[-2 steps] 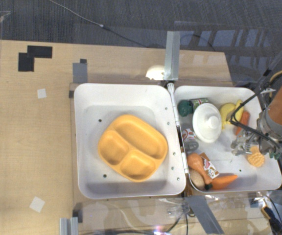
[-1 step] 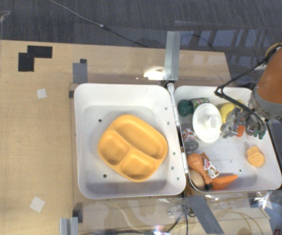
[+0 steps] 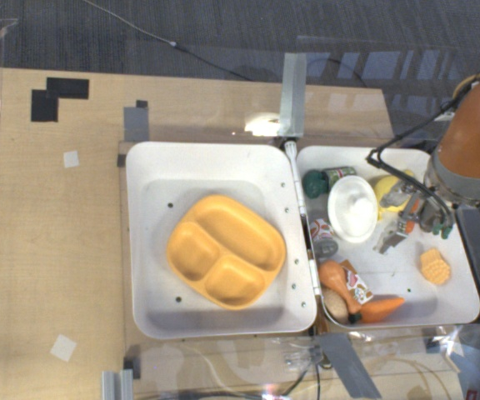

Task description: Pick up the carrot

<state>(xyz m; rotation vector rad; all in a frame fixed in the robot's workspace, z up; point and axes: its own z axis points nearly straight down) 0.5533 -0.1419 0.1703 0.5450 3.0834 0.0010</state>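
Below my gripper, toward the near rim of the right-hand shallow white bin, lies the tapered orange carrot. It sits well apart from my fingertips, with bare bin floor between us. My fingers hang over the middle of that bin with nothing between them; how wide they stand I cannot tell, since cabling and wrist hardware clutter the view.

Step in hand, as I judge it: approach, before any grasp. The carrot lies untouched on the floor of the bin.

Carrot orientation: long axis runs roughly across the bin, tilted slightly. The pointed tip faces my arm side; the thicker end butts against a small printed packet, which leans on a rounded orange-tan vegetable further from me.

Neighbours: a round white bowl sits just beside my fingers on the far-from-arm side; a bumpy yellow waffle-like piece lies below me, toward the arm side.

Next move calls for travel toward the near rim, then wrist rotation so the fingers close across the carrot's narrow width, nearer the tip than the packet, before descent.
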